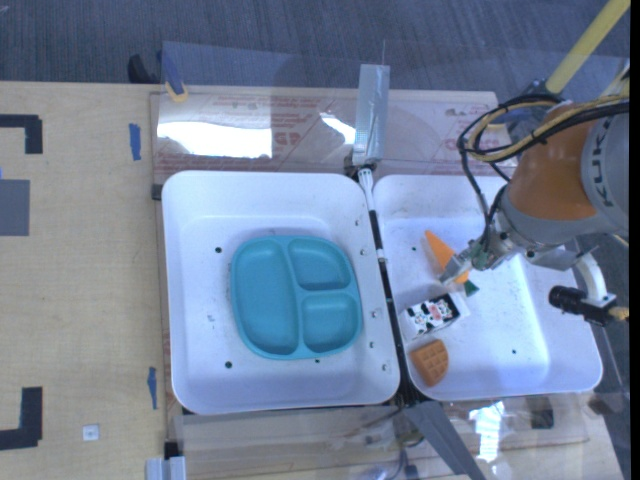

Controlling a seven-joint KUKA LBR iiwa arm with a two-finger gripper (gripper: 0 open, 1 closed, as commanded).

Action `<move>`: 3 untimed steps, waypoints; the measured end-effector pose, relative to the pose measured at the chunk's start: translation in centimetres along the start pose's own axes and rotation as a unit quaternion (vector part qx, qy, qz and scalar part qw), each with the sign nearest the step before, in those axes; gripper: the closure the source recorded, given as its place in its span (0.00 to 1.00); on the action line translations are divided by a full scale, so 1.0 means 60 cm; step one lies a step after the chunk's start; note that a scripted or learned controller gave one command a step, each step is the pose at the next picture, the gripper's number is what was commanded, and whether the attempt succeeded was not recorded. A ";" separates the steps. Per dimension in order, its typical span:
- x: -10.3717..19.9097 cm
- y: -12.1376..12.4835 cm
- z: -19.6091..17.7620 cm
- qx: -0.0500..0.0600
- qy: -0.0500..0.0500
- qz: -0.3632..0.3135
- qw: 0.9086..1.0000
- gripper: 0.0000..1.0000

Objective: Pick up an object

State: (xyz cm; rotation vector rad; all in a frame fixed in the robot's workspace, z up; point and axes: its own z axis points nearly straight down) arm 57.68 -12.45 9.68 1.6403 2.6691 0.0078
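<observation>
Over the right bin (560, 368), the hand (466, 266), grip unclear, nears the orange carrot (438, 249) at its ten o'clock, ready to descend.

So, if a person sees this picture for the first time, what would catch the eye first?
Probably the teal divided plate, lying alone in the middle of the left bin. Next, the grey arm with its orange band, reaching into the right bin, its gripper low beside an orange carrot-shaped piece. Nearer the front lie a small printed card and a brown waffle-like piece.
</observation>
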 end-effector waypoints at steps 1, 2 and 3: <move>0.064 0.123 -0.147 0.003 0.002 0.073 0.997 1.00; 0.038 0.080 -0.285 0.003 0.001 -0.072 0.997 1.00; 0.028 0.058 -0.287 0.006 0.003 0.023 1.000 1.00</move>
